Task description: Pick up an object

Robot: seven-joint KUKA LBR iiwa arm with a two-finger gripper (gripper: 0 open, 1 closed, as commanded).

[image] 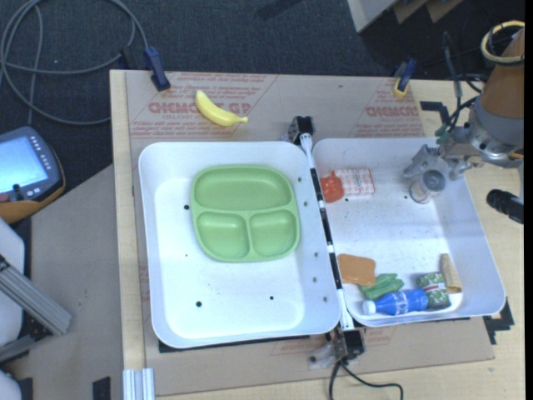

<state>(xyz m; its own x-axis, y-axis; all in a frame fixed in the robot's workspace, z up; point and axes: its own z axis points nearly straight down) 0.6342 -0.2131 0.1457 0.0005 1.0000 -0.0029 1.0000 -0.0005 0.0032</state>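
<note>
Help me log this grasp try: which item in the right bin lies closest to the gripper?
The white packet with red print near the bin's far wall. It lies left of the gripper; the orange piece and blue bottle sit at the near end.

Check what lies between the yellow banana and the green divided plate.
In the camera view, bare brown cardboard and the left white bin's rim separate the yellow banana from the green divided plate; no object sits between.

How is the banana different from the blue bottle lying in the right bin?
The banana is yellow and curved; the blue bottle is straight with a white cap. The banana lies alone on the cardboard behind the bins; the bottle lies in the right bin, packed against other small items at its near edge. Both lie flat, away from the gripper.
</note>
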